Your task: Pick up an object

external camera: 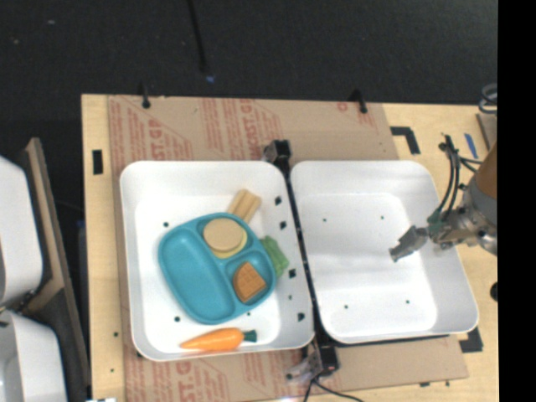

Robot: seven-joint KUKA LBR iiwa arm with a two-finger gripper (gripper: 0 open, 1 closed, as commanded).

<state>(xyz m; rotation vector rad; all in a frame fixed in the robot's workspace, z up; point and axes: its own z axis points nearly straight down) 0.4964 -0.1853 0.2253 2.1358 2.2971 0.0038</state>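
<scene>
A blue divided plate (pixel 194 276) lies in the left bin (pixel 138 224). A round tan cracker (pixel 224 235) and a brown square biscuit (pixel 249 281) sit in its compartments. A tan wooden block (pixel 245 203) rests against the plate's far edge. A green piece (pixel 275 256) lies at the plate's right side. An orange carrot (pixel 214 339) lies near the bin's front wall. My gripper (pixel 410 244) hangs over the right side of the right bin (pixel 360 191), far from all these objects, with nothing visible in it.
Both bins sit on a cardboard-covered bench (pixel 209 124). A black clip (pixel 278 151) stands at the far end of the seam between the bins. Cables and the arm's wrist (pixel 469 216) come in at the right edge.
</scene>
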